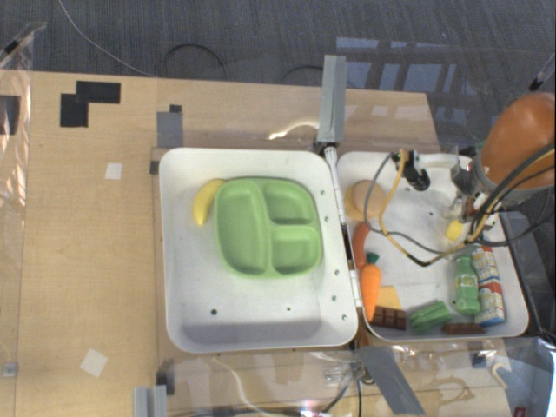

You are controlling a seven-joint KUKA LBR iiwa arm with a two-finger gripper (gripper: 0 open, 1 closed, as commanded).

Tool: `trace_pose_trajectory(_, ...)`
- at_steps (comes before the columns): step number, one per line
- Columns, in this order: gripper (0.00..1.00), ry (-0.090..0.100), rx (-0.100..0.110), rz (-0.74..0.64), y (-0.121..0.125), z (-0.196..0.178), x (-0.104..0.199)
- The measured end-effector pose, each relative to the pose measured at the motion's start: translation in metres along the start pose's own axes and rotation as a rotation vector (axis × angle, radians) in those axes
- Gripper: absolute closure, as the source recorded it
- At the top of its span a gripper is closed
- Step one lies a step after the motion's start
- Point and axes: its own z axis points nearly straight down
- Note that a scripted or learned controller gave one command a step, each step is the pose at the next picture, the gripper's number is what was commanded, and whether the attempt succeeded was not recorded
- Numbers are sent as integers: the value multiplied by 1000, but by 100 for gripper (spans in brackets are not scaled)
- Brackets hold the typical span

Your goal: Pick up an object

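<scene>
My gripper hangs over the upper right part of the right bin, below the arm's orange band. A small yellow object lies just under and to the left of it; whether they touch is unclear. In the same bin lie an orange carrot, a green bottle, a white labelled bottle, a green block, a brown chocolate bar, a yellow cheese slice and a tan round piece.
The left bin holds a green divided plate with a yellow banana at its left side. Black and yellow cables loop across the right bin. A grey post stands behind the bins.
</scene>
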Motion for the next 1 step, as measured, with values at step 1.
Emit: trace_pose_trajectory(1, 100, 4, 3, -9, -6, -13, 2)
